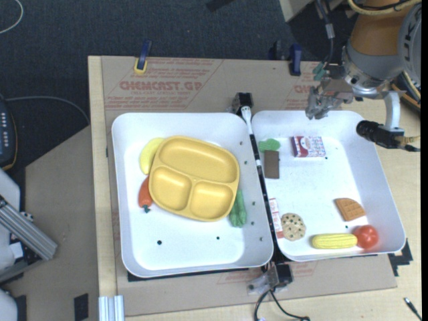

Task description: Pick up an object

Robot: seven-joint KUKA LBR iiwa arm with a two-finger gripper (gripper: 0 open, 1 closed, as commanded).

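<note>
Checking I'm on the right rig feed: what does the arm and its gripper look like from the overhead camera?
A grey arm with a broad orange band above a silvery metal wrist. Black cables run down beside it. The small grey metal gripper hangs at the tip.

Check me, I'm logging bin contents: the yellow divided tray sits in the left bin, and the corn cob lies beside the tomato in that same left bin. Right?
Not quite. The camera view shows the yellow divided tray in the left bin, but the corn cob lies beside the tomato in the right bin, near its front edge.
</note>
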